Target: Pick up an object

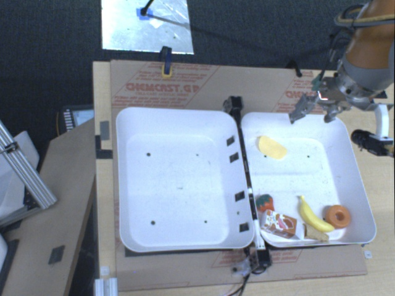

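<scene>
Below, two shallow white bins are shown side by side on a brown printed cardboard sheet (185, 82), and all loose objects are gathered in the right bin (355, 165). A banana (310, 216), smooth, yellow and curved, is laid near the front of that bin, its long axis running from upper left to lower right; its lower end is partly covered by neighbouring items. A ring-shaped orange object (337, 216) is seen just beside it to the right, and a flat printed packet (281, 224) to its left, with a small red and green object (265, 202) above the packet whose form is hard to make out. A pale yellow rounded piece (271, 147) is placed apart, near the bin's rear. The left bin (133, 165) is marked by small dark spots. The gripper (315, 113) is held over the right bin's far rim, its two grey fingers spread apart and grasping nothing; the arm is cut off at the frame's right edge.
</scene>
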